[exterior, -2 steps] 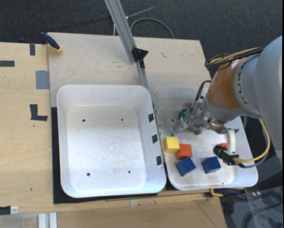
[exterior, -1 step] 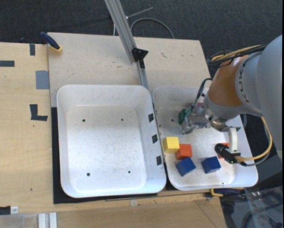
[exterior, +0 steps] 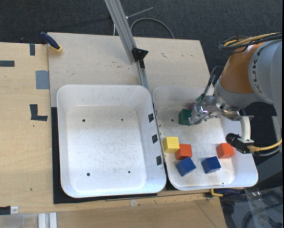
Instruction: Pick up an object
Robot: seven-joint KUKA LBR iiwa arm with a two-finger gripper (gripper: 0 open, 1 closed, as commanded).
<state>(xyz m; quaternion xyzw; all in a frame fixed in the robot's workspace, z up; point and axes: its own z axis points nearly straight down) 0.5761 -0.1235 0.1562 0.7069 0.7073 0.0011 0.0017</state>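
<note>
Camera view:

- Green block (exterior: 184, 117): small, dark green, cube-like with flat faces and a matte finish; sits in the upper part of the right bin, touching or just beside the end effector on its left side.
- End effector (exterior: 198, 114): metallic, silvery, with small dark parts; lowered into the right bin beside the green block. Finger spread cannot be told from this angle, nor whether the block sits between them.
- Arm (exterior: 249, 75): rounded grey casing with a broad glossy orange band, entering from the right; yellow and black cables run along it.
- Right bin (exterior: 244, 175): shallow, white, rounded corners, smooth plastic-looking surface speckled with fine dark marks.
- Yellow block (exterior: 171, 144): small cube, near the bin's left wall, touching the orange block below it.
- Orange block, centre (exterior: 183, 151): cube, between the yellow and a blue block.
- Orange block, right (exterior: 224, 150): cube, near the bin's right side.
- Blue block, left (exterior: 185, 166): tilted cube, low in the bin.
- Blue block, right (exterior: 210, 165): cube, just beside the first blue one.
- Left bin (exterior: 65, 127): larger, white, shallow, speckled, with a few dark dots on its floor.
- Tabletop (exterior: 18, 103): pale wood-grain board with grey tape pieces.
- Metal rail (exterior: 120, 20): slanted, ribbed aluminium profile ending above the bins.
</note>
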